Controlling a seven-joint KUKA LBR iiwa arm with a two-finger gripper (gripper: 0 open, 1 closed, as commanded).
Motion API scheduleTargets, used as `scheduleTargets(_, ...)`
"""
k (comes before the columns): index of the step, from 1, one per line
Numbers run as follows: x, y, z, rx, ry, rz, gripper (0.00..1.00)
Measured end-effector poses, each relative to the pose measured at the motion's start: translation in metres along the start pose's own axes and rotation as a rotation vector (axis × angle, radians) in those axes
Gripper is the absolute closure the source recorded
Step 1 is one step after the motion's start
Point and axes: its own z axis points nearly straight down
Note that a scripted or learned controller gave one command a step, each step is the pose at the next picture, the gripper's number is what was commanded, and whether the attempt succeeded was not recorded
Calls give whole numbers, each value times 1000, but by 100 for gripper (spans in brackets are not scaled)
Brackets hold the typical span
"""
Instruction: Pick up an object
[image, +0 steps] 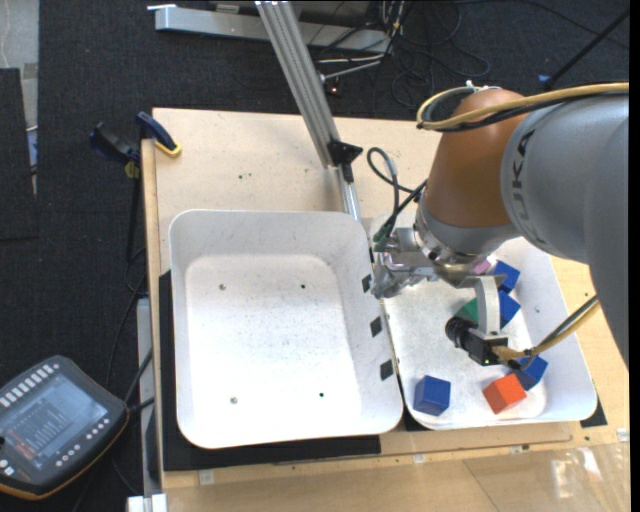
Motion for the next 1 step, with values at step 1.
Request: scheduleTargets(1, 51, -24, -2, 0, 0, 1, 100)
